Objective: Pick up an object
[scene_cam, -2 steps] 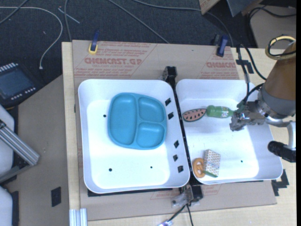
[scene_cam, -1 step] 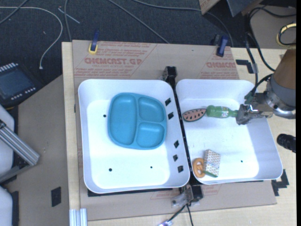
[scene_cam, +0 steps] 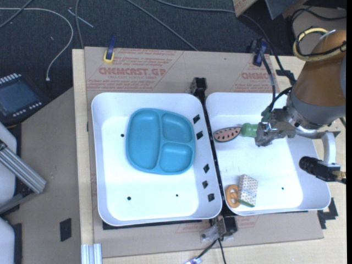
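Note:
My gripper (scene_cam: 265, 138) hangs over the right bin (scene_cam: 286, 199), in its upper middle part. Just left of it lies a watermelon-slice toy (scene_cam: 226, 133) with a green rind end (scene_cam: 248, 129) that reaches up to the gripper. Whether the gripper touches it I cannot tell. Near the right bin's front edge sits a small patterned box (scene_cam: 248, 189) with an orange ring-shaped piece (scene_cam: 232, 194) against its left side. A blue divided plate (scene_cam: 160, 141) rests in the left bin (scene_cam: 110, 164).
A black divider with clips (scene_cam: 206, 147) runs between the two bins. A black cylindrical part (scene_cam: 319, 168) sticks out at the right bin's right edge. Cables trail over the dark floor behind the bench.

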{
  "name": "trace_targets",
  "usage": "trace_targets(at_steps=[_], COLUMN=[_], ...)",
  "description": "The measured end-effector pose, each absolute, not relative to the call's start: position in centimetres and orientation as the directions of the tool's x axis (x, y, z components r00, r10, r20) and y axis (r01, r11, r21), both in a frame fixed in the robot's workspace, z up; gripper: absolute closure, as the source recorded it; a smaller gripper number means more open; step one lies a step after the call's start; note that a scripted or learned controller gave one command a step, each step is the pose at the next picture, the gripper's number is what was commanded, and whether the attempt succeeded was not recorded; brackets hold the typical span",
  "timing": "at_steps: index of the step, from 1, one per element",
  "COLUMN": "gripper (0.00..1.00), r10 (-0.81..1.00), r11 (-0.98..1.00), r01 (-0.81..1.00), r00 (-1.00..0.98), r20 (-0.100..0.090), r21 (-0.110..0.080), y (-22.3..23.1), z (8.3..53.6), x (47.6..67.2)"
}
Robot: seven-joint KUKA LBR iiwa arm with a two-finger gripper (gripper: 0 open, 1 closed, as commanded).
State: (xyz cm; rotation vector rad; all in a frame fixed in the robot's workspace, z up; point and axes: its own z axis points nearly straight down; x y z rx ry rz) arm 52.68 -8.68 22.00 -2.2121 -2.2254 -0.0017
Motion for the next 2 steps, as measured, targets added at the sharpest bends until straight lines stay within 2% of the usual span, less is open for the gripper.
trace_targets(at_steps=[1, 2], gripper=[1.00, 1.00], r10=[1.000, 1.000], r11=[0.006, 0.007], r01=[1.000, 1.000], r00=[-0.006, -0.007], r20=[0.004, 0.003], r21=[-0.003, 0.002], y=[-2.7, 3.3], z=[21.2, 22.4], x=[52.5, 52.4])
